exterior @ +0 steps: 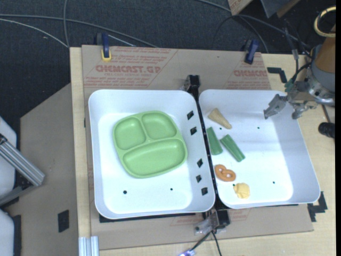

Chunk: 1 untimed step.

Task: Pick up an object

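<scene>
While I watch from the remote console, the gripper (pixel 282 109) hangs over the far right part of the right bin (pixel 287 164), its fingers (pixel 273 108) spread apart with nothing between them.

From the overhead camera I see the right bin's things along its left side, well apart from the gripper: a tan wedge (pixel 219 118) farthest, two green sticks (pixel 224 144) just nearer, then an orange pretzel (pixel 225 173) and a yellow lump (pixel 242 190) nearest. A green divided plate (pixel 149 143) lies in the left bin (pixel 106 185), beside the black divider.
</scene>
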Motion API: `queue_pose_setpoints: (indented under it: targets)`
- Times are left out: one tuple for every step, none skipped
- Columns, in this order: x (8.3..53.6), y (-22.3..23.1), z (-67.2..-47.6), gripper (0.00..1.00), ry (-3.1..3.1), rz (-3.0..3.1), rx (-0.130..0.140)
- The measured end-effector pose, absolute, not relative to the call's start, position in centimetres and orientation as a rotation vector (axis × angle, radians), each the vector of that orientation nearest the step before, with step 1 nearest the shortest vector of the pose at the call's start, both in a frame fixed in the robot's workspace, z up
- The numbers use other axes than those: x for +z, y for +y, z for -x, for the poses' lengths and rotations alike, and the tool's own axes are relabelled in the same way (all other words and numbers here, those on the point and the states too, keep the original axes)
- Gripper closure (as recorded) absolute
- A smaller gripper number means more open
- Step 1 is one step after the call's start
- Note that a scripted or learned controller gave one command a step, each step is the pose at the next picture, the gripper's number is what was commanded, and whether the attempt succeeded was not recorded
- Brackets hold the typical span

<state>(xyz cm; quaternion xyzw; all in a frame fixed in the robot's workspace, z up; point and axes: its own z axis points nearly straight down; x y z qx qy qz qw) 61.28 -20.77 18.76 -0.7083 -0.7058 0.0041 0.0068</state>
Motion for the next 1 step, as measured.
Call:
queue_pose_setpoints:
  targets:
    - [19.73,-20.68,-61.59,0.0,-2.221,2.22,0.0]
